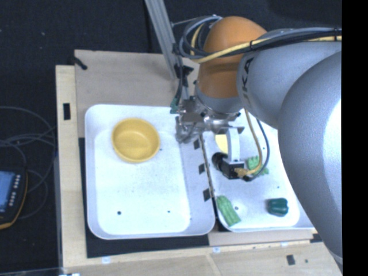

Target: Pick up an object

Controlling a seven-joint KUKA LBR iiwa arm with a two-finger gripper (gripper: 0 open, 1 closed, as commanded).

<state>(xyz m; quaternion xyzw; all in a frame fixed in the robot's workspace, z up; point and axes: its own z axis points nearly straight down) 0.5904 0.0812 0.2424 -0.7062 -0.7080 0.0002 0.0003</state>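
The gripper [187,128] hangs over the inner edge of the left bin [144,203], near its far corner, beside the ridge where the two bins meet; whether it is wide or narrow I cannot tell; a yellow bowl [135,140] sits upright in that bin's far half, near the gripper; a light green toy [228,210] and a dark green toy [277,206] lie apart in the right bin [253,191], along its near edge.
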